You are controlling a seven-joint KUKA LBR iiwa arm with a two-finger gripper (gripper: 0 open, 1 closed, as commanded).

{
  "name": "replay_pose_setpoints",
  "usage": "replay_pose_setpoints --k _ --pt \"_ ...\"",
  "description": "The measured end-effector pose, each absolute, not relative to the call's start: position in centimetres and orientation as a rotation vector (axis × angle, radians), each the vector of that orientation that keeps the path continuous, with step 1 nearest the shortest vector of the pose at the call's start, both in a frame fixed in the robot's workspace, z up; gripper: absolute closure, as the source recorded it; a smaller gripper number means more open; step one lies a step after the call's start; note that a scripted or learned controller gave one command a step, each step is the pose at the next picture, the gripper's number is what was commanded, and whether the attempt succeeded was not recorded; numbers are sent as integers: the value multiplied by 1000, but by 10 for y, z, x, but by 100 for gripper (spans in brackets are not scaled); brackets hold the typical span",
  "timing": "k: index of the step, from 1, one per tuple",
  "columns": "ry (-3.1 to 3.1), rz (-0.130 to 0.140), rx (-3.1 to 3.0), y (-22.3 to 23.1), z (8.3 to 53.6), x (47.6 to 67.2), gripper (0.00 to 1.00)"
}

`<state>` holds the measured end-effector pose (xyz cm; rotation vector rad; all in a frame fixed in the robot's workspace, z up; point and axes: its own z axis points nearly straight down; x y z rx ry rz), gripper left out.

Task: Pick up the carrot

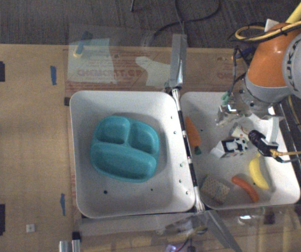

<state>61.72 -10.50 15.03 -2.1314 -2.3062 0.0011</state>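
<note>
Approaching: I log gripper (pixel 233 121), grip state unreadable, carrot (pixel 193 132) at its nine o'clock; next, traverse and descend.

1. The carrot (pixel 193 132) is a small orange piece, long and narrow, with a darker tip at its lower end.
2. It lies flat in the right bin (pixel 293 192), hard against that bin's left wall, close beside the divider between the two bins.
3. Its long axis runs roughly along that wall, top end a little to the left, lower end tilted slightly right.
4. It sits in the upper half of the left wall's length, nearer the bin's upper-left corner than its lower-left corner.
5. Nothing rests on it or covers it; its whole length shows.
</note>
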Motion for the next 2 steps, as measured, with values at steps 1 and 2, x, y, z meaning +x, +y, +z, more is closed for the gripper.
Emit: replay_pose_setpoints --k 1,2 --pt "-2269 2 -2169 -72 183 518 100" --pt "-2127 3 -2307 -101 114 483 100"
